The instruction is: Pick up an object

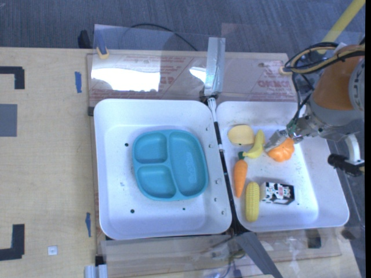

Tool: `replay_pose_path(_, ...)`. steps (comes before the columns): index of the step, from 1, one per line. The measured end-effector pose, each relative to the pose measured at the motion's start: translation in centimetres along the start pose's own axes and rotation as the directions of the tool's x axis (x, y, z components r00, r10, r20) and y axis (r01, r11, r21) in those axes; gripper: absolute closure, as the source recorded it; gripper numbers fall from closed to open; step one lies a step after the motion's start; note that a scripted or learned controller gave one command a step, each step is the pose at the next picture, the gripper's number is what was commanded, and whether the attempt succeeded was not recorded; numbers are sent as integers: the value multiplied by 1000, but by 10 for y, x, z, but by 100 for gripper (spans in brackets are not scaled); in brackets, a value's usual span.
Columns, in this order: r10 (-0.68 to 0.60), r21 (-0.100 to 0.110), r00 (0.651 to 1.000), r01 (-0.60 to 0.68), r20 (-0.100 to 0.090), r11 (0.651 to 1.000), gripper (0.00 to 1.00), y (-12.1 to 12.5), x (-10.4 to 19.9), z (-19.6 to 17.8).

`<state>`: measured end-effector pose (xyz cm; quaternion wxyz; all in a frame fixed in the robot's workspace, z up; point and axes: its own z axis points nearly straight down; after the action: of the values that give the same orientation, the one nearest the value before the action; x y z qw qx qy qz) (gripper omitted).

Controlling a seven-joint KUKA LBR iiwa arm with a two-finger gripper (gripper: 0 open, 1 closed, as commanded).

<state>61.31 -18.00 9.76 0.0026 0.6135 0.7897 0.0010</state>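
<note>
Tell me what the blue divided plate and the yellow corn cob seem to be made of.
The blue divided plate with three compartments looks like moulded plastic: one uniform colour, smooth rounded ridges, a soft sheen. The yellow corn cob is probably a plastic or rubber toy: evenly bright yellow with a smooth rounded shape, though its surface detail is too small to be sure.

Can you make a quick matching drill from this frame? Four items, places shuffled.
Items:
1. blue divided plate
2. corn cob
3. carrot
4. orange pepper

Places:
A. right bin, right at the gripper
B. middle of the left bin
C. right bin, near its front edge, beside the black-and-white toy
D. right bin, just below the banana, close to the divider

Pairs: 1-B, 2-C, 3-D, 4-A
</note>
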Motion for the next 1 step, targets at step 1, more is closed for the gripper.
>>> replay_pose_path(1, 1, 4, 1000, -1, -3, 1000, 100, -1, 0, -5)
